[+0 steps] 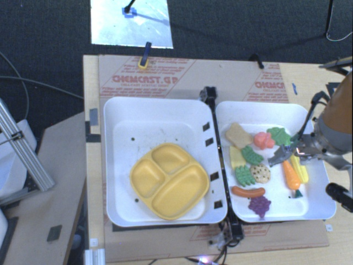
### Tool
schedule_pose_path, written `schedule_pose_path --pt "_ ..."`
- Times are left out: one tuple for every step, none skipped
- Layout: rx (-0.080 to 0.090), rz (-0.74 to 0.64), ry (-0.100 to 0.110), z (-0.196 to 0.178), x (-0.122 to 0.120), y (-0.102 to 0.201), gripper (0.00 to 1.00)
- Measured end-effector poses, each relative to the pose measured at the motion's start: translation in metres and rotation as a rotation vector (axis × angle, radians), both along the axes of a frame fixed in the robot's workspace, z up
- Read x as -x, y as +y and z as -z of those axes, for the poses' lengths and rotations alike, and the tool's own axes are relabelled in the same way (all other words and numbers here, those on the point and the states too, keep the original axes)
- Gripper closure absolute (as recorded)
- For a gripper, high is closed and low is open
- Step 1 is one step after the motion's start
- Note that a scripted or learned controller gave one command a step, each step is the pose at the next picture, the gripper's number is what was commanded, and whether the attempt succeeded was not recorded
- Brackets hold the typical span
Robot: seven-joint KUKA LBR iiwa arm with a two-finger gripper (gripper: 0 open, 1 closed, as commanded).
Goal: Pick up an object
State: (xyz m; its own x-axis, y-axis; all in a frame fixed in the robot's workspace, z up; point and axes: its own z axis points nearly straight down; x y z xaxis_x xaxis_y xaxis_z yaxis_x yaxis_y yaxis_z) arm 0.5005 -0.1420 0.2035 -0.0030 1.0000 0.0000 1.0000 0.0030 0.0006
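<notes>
Camera view shows my gripper (280, 156) low inside the right bin (276, 108), just beside the carrot (290, 175), which I take as my landmark. Whether it is spread or closed, I cannot tell; the tip is too blurred. Nothing is visibly lifted, so I judge the pick not yet done. The corn (301, 170) lies touching the carrot's far side, the cookie (260, 174) sits near its other side, and the yellow tray (170, 180) rests well apart in the left bin (160, 112).
</notes>
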Motion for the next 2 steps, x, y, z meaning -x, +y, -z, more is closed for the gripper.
schedule_pose_path --pt "-0.002 -0.005 0.003 0.110 -0.043 0.024 0.00" --pt "0.001 -0.004 -0.005 0.119 -0.101 0.028 0.00"
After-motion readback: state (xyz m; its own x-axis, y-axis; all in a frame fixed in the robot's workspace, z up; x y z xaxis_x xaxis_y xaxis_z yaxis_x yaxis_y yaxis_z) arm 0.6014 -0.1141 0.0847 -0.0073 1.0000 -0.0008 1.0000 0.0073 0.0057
